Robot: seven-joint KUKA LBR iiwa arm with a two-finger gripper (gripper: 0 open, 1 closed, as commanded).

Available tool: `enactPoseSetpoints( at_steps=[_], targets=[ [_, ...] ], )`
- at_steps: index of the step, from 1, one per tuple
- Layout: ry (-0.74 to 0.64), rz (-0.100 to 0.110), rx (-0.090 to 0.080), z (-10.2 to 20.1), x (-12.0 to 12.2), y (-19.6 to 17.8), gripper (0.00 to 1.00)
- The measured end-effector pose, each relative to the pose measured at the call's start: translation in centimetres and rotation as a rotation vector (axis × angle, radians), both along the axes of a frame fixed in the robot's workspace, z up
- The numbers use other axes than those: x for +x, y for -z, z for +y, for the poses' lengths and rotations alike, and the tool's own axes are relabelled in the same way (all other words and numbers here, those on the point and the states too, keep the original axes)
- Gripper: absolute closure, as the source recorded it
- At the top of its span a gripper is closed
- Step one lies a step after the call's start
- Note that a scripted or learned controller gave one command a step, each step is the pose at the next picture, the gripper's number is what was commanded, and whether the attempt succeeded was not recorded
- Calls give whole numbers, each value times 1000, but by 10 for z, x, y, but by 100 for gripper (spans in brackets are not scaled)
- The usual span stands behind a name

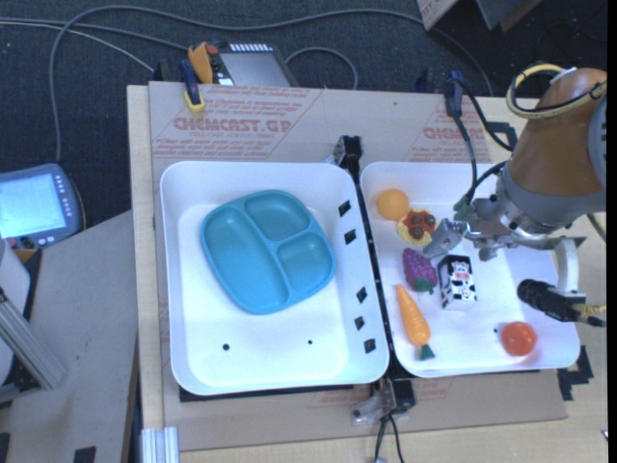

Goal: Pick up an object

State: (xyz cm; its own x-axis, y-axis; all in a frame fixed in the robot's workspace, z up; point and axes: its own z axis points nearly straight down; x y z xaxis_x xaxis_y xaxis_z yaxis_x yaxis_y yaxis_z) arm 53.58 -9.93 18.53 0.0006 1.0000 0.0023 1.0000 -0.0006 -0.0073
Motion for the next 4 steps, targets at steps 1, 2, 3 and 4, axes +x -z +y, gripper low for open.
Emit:
enactPoseSetpoints(
  at_steps=[1,2,3,4],
  targets=[
    [1,0,0,-10,-2,51,0],
    [1,-25,-7,-12,3,77,0],
    [-1,-33,-4,-9,7,65,100],
    [-1,-14,-3,-14,5,2,100]
  ],
)
